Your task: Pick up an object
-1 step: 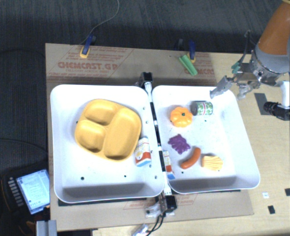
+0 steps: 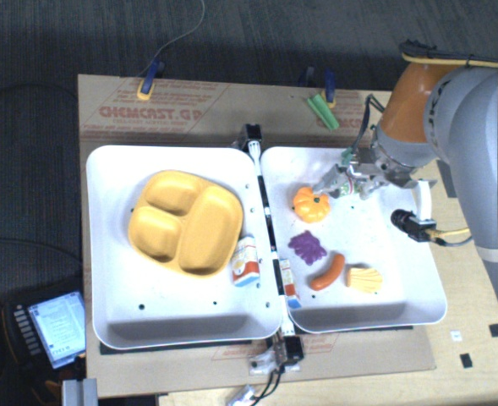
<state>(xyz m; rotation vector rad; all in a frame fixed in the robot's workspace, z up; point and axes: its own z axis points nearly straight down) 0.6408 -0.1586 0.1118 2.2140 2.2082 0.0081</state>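
Right bin [image 2: 418, 303], gripper [image 2: 337, 182] beside orange pumpkin [image 2: 311, 205]

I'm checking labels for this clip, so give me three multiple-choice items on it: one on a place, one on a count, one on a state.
1. Where does the yellow divided plate lie?
A. left bin
B. right bin
C. on the cardboard outside the bins

2. How many small things lie in the right bin?
A. two
B. four
C. seven

3. How does the small bottle in the left bin rest?
A. lying beside the plate by the divider
B. lying on top of the plate
C. lifted by the arm

Key: 1 A, the plate fills the left bin's middle. 2 B: orange pumpkin, purple grapes, sausage, yellow piece. 3 A, it lies on the floor at the plate's right edge.
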